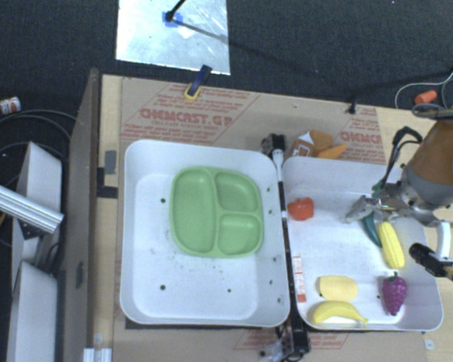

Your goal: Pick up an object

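— Where do we find the corn cob (pixel 391 244)?

— In the right bin (pixel 328 176), near its far-right side, long axis running toward the front edge. Our jaws (pixel 370 209) sit just beside its upper end, to the left — a teal piece (pixel 374 229) lies between.

— And the jaws?

— We cannot tell how they stand. The tomato (pixel 301 209), banana (pixel 339 312) and grapes (pixel 393 293) lie farther off.

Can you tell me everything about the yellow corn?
The yellow plastic-looking toy corn cob lies in the right white bin, near its right side. It is long, bumpy and angled, with a green piece beside its upper end. The robot's hand is just above-left of it. A purple toy grape bunch lies below it.
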### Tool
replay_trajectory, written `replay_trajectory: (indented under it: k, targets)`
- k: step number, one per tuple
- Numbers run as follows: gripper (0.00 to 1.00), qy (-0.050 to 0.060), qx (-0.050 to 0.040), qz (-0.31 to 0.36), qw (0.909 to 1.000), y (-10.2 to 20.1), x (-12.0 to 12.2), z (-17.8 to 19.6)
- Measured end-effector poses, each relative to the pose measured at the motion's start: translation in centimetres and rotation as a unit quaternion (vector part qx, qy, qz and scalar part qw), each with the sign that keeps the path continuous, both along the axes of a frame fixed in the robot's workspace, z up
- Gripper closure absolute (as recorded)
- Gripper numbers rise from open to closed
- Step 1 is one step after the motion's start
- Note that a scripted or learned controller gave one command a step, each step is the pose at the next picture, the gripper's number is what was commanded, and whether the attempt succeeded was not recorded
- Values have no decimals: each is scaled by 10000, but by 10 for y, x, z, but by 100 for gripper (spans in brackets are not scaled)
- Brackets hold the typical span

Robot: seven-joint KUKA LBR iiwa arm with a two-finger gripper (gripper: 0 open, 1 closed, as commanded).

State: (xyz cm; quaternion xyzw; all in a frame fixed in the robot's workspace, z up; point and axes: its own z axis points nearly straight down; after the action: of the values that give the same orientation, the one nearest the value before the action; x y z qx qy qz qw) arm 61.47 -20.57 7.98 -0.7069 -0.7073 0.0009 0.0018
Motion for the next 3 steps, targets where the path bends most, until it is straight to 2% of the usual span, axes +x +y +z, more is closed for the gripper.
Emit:
replay_trajectory:
  k: [1,2,3]
  targets:
    - [0,-61,-20,0,10000,-1,-12,96]
    - [0,1,4,23,10000,26,-15,6]
    - [0,-60,-25,3,10000,-2,-2,71]
